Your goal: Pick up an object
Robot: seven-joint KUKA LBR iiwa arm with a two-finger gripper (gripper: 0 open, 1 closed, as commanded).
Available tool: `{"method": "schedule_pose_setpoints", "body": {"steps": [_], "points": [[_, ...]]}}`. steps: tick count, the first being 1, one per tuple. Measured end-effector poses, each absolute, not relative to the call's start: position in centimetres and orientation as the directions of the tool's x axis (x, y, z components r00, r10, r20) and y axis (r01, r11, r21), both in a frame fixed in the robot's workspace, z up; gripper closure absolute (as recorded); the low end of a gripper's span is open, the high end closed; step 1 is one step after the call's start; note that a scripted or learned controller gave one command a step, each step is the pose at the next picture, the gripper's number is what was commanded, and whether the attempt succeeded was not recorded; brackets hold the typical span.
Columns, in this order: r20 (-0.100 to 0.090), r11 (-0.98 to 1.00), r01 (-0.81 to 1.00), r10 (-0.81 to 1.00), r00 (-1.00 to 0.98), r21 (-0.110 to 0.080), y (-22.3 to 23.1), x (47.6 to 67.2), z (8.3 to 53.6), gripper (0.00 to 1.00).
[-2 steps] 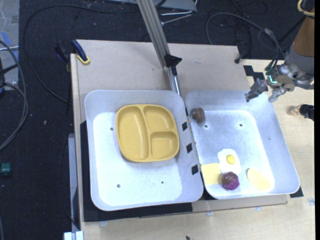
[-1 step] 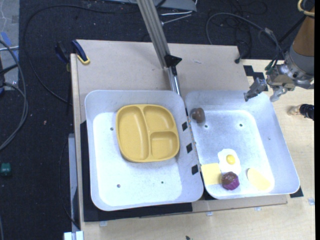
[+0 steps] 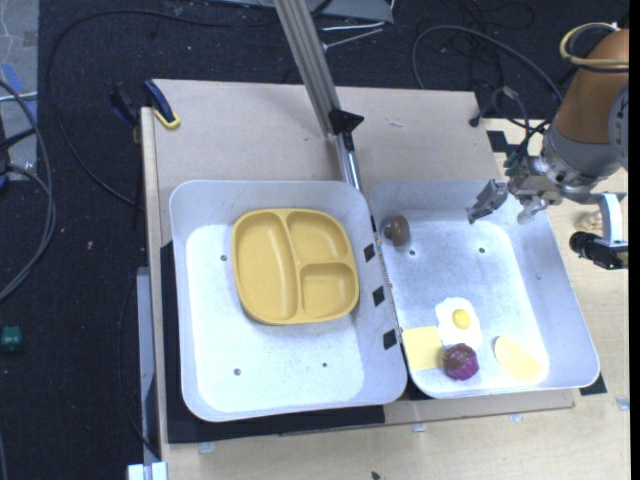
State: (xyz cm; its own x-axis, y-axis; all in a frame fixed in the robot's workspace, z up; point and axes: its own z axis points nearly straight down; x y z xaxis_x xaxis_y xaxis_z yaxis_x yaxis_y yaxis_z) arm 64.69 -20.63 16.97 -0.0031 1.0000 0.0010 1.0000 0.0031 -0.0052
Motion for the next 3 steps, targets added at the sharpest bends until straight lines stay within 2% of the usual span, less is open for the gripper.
{"method": "schedule_pose_setpoints", "body": {"steps": [1, 2, 3], "points": [[0.001, 0.004, 1.000, 1.000, -0.004, -0.005, -20.0, 65.2, 11.0, 0.00], [-0.001, 0.003, 1.000, 1.000, -0.003, -0.001, -19.9, 65.2, 9.1, 0.00], [-0.003, 0.005, 1.000, 1.000, -0.005, 0.003, -19.9, 65.3, 10.4, 1.00]]}}
